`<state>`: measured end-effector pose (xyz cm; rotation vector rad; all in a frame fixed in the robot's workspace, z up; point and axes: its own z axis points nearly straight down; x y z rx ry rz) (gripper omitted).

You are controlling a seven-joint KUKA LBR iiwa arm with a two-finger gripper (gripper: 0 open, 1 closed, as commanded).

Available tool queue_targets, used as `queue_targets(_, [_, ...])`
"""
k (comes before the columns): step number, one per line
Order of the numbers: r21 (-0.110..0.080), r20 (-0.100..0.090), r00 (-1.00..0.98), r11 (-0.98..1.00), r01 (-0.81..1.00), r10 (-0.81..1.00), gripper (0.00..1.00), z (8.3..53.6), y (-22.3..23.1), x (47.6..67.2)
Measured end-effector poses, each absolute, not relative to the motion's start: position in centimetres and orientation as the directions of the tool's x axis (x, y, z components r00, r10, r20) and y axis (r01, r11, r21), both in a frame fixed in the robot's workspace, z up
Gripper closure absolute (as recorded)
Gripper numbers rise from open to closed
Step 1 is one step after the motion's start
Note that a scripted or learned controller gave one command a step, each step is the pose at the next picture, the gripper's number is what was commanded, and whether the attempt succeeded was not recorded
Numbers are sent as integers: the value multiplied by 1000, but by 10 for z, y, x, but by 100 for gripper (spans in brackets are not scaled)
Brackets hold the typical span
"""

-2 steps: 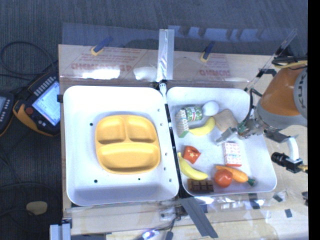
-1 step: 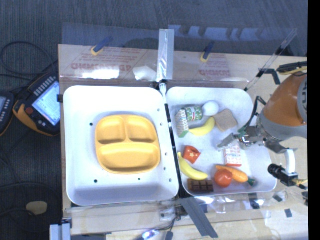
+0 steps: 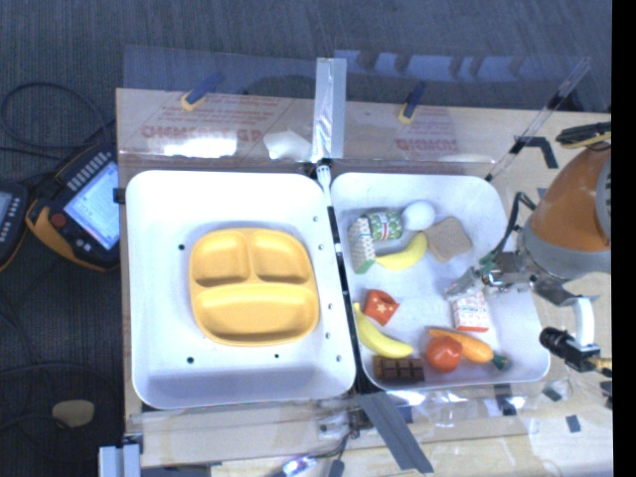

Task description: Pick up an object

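Observation:
The right bin (image 3: pixel 497 202) holds several toy foods. A green-labelled can (image 3: pixel 376 231) lies beside a white ball (image 3: pixel 419 213), a banana (image 3: pixel 404 255) and a brown bread slice (image 3: pixel 449 238). Lower down are a strawberry (image 3: pixel 381 306), a second banana (image 3: pixel 381 337), a chocolate bar (image 3: pixel 400 370), a tomato (image 3: pixel 444 356), a carrot (image 3: pixel 469 346) and a small red-and-white box (image 3: pixel 470 313). My gripper (image 3: pixel 467 283) reaches in from the right, low over the bin between the bread slice and the box. I see nothing held in it.
The left bin (image 3: pixel 159 296) contains a yellow divided plate (image 3: pixel 253 284). The arm's orange band (image 3: pixel 584 205) and grey wrist hang over the right bin's right rim. A handheld pendant (image 3: pixel 84 207) lies left of the bench, with cables on the floor.

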<state>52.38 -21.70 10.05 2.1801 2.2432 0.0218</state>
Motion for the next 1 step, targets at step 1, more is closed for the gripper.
queue_targets(1, [-1,-2,25,-25,1000,1000,100,239,-150,532])
